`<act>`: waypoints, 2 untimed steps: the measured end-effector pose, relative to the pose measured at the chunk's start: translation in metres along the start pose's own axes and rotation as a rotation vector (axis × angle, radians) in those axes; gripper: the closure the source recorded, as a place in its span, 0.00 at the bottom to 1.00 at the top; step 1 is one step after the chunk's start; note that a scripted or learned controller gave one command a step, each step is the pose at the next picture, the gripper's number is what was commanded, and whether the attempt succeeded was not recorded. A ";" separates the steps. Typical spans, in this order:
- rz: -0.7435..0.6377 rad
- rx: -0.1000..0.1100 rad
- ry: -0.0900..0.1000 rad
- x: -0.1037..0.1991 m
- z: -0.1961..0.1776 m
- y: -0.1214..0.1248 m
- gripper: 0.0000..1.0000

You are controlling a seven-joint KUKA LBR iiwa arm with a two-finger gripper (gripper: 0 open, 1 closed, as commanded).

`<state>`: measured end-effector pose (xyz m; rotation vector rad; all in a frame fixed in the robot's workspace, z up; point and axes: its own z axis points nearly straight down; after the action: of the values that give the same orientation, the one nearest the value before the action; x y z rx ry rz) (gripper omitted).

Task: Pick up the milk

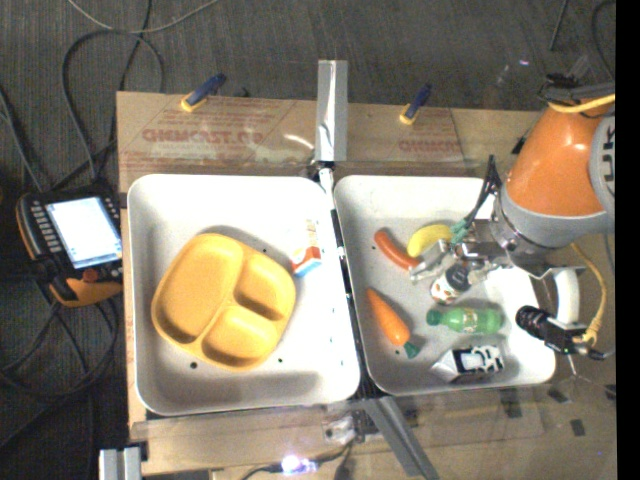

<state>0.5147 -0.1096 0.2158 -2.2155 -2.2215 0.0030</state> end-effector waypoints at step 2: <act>-0.151 -0.016 -0.007 -0.042 0.126 -0.027 0.00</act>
<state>0.4873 -0.1516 0.0900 -2.0527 -2.3941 -0.0078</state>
